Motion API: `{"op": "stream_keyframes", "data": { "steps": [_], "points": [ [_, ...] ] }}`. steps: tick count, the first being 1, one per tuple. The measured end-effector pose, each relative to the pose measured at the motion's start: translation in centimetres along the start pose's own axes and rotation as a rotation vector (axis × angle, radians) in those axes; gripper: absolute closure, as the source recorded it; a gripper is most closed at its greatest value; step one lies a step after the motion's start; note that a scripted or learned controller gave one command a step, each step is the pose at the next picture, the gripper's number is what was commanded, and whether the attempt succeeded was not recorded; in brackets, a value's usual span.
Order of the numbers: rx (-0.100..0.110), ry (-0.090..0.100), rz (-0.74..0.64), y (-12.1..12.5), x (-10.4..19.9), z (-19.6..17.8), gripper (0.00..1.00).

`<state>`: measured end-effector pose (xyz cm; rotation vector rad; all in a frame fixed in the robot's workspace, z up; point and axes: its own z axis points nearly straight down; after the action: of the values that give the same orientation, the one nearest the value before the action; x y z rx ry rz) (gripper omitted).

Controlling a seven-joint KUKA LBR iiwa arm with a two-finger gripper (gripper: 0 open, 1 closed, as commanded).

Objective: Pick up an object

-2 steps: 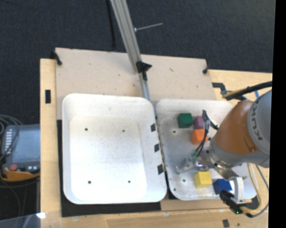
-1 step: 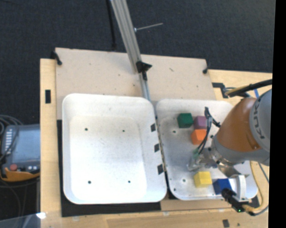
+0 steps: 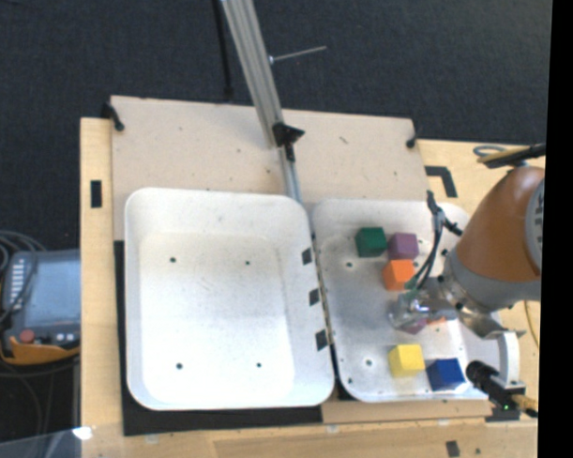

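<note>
Orange cube (image 3: 399,273) sits in the right bin (image 3: 357,367), just left of my end effector (image 3: 410,312), with green (image 3: 370,241) and purple (image 3: 403,244) cubes beyond it and yellow (image 3: 406,359) and blue (image 3: 445,374) cubes nearer; grip state I cannot tell; no readable writing.

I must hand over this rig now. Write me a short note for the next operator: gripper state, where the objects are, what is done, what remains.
Gripper: low inside the right bin, just below the orange cube. Nothing is seen between its fingers; open or shut cannot be told.
Objects, all in the right bin: green cube and purple cube side by side at the far end, orange cube just in front of the purple one, yellow cube and blue cube at the near end.
Left bin: no cubes.
Done: no pick confirmed.
Left: grasp and lift one object.
</note>
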<state>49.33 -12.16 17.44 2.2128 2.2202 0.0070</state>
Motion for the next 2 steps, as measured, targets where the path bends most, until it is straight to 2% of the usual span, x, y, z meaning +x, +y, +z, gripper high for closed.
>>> {"op": "stream_keyframes", "data": {
  "steps": [1, 2],
  "points": [
    [0.0, -0.001, 0.0, 1.1, -0.4, -5.9, 1.0],
    [0.005, 0.0, -0.001, 1.2, -0.5, -8.2, 1.0]
  ]
}}
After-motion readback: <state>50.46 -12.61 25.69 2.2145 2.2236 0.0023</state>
